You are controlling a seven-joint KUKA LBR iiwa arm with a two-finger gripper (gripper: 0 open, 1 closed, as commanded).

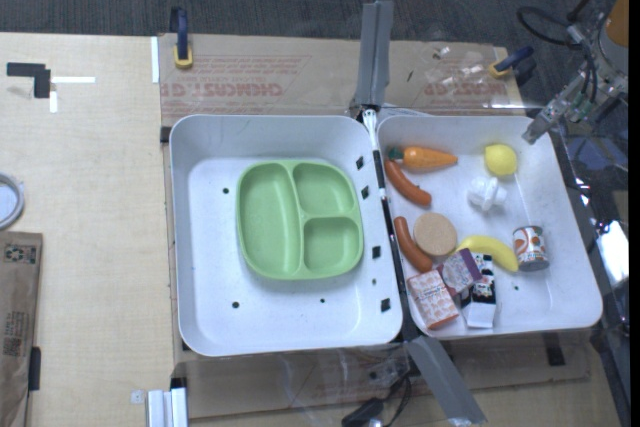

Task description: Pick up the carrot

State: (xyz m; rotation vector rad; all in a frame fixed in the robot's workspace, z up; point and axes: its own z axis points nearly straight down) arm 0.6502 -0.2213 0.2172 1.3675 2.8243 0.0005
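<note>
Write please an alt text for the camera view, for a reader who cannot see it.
An orange carrot lies near the top left corner of the right white bin, among toy foods such as a lemon, a banana and two sausages. The pincer is at that bin's upper right edge, apart from the carrot. The left bin holds a green divided plate.

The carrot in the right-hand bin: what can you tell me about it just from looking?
The carrot is a small toy-like piece, smooth and glossy like plastic, bright orange with a stubby green top at its left end. It lies flat on its side, tapering to the right, near the far left corner of the right bin. A reddish sausage lies just below it, very close; whether they touch I cannot tell. Nothing grips it.
</note>
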